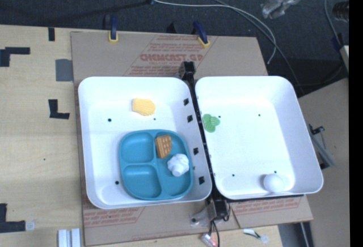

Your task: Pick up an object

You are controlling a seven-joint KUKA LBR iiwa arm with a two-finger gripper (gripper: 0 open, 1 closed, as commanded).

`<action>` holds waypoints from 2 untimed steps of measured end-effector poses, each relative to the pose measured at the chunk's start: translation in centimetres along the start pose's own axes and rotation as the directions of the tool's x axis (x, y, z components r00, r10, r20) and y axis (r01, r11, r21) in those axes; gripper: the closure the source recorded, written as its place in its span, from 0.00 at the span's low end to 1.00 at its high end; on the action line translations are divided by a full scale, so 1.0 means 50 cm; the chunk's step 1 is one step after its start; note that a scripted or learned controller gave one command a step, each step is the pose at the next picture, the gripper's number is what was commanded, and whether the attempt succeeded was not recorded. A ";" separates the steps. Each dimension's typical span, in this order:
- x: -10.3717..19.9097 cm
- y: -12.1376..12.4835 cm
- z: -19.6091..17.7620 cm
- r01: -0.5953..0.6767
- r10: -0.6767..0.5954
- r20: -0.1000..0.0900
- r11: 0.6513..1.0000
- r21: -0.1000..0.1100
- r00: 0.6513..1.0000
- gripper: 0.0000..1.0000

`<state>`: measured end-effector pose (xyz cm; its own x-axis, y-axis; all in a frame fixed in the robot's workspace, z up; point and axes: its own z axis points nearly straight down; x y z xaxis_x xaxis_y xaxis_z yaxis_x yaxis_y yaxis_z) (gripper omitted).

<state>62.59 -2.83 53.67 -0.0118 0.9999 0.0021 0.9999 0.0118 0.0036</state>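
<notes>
Grey jaws [282, 1], seemingly raised, off-bin.

Pale grey metallic gripper [276, 7], blurred, slim translucent-looking fingers

The one camera looks down at a slant from above. It sees both bins [249, 93], probably from moderately far.

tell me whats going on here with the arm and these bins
The gripper is up past the far right of the bench, away from both bins and holding nothing. In the left bin lie a yellow piece and a blue tray with a waffle and a white lump. The right bin has a green item and a white ball.
</notes>
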 end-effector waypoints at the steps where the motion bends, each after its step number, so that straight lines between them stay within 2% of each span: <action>1: -0.125 -0.224 -0.003 -0.017 0.017 0.002 1.000 -0.002 1.000 1.00; 2: -0.051 -0.141 0.282 -0.009 0.009 0.002 1.000 0.016 1.000 1.00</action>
<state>55.62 -5.46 39.56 -0.0025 1.0000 0.0002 0.9999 0.0025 -0.0121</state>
